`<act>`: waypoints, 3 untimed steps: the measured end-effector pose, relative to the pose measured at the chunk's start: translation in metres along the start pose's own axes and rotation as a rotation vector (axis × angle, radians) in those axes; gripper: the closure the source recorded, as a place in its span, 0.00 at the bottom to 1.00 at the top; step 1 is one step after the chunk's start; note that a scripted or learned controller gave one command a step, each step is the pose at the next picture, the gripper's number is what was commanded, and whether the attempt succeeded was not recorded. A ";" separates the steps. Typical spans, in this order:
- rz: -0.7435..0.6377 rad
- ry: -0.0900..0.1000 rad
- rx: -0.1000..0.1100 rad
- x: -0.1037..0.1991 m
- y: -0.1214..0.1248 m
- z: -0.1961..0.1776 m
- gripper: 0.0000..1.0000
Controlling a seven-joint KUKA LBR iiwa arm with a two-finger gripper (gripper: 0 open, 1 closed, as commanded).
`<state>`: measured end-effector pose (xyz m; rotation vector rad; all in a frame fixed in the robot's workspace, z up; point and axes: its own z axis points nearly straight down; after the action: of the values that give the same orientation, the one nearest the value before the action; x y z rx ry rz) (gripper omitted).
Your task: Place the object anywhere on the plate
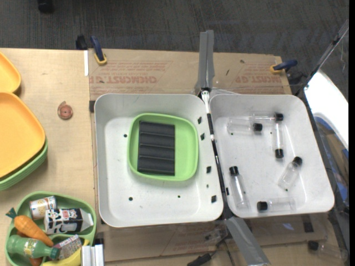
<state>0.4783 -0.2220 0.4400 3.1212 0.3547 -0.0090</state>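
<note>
A green square plate (pixel 164 146) lies in the left white bin (pixel 111 193), with a dark ribbed block (pixel 156 148) resting on its middle. The right white bin (pixel 316 148) holds several clear plastic vials with black caps: one near the back (pixel 265 118), one beside it (pixel 244 127), one upright along the right (pixel 277 140), one tilted at the right (pixel 289 172), one by the left wall (pixel 237 184), and one along the front (pixel 275 205).
Stacked orange and green plates (pixel 19 143) lie on the wooden bench at the left. A green bowl (pixel 47 229) with toy food stands at the front left. Clamps (pixel 99 54) hold cardboard behind the bins. A small round disc (pixel 66 111) lies on the bench.
</note>
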 end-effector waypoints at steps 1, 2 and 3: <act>0.022 0.000 0.000 0.000 0.000 0.000 0.00; 0.021 -0.001 0.000 0.000 0.000 0.000 0.00; 0.022 -0.001 0.001 0.000 0.000 0.000 0.00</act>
<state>0.4783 -0.2219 0.4397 3.1253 0.3211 -0.0110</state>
